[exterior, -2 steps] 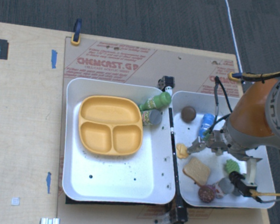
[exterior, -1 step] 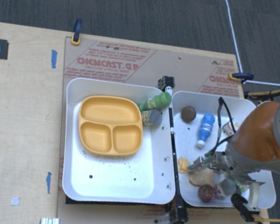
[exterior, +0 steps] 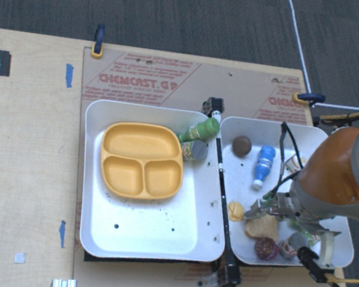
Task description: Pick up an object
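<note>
Fingers: I cannot tell if they are wide or narrow; the wrist covers them.
Gripper [exterior: 273, 211]: low in the right bin [exterior: 341, 254], over the cluster at its near side.
Things near gripper: tan piece [exterior: 261, 227] just under it; yellow bit [exterior: 235, 210] beside the divider; dark red ball [exterior: 266, 248] near the front wall.
Further in right bin: blue bottle [exterior: 264, 165] lying toward the far wall; brown ball [exterior: 242, 145] beside the bottle, closer to the divider.
Arm [exterior: 337, 174]: orange band above the right bin, cables hanging from it.
Left bin [exterior: 93, 226]: yellow tray [exterior: 142, 161] with three sections; green bottle [exterior: 200, 130] at the far corner by the divider, a grey thing [exterior: 197, 150] below it.
Progress: nothing is seen lifted. In my judgement the reach is made, while grasp and lift are left.
Writing: red print on the board [exterior: 141, 80] behind the bins, too blurred to read with confidence.
</note>
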Motion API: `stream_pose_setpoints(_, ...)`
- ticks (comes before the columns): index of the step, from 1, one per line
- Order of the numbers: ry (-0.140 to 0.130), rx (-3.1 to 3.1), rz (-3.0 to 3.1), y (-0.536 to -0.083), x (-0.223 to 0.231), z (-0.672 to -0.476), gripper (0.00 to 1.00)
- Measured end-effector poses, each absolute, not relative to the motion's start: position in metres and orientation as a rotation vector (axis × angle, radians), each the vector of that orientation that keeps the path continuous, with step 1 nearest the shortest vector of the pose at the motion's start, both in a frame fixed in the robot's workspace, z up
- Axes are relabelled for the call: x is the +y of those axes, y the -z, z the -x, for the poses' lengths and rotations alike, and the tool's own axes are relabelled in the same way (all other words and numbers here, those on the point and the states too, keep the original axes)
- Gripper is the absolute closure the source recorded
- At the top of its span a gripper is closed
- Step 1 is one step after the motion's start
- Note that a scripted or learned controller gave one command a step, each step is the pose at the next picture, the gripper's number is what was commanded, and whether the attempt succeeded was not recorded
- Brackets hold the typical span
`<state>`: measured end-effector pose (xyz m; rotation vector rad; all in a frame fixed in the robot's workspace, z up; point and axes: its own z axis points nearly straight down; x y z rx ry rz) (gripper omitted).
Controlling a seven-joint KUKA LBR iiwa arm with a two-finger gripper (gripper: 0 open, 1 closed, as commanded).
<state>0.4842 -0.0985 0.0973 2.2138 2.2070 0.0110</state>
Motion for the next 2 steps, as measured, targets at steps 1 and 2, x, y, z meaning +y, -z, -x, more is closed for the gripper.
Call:
stream_pose_setpoints(1, -0.004, 2.223, -2.218, -0.185, -0.047, -0.519, 1.00)
stream_pose_setpoints(2, -0.006, 2.222, -2.215, -0.196, -0.047, -0.520, 1.00)
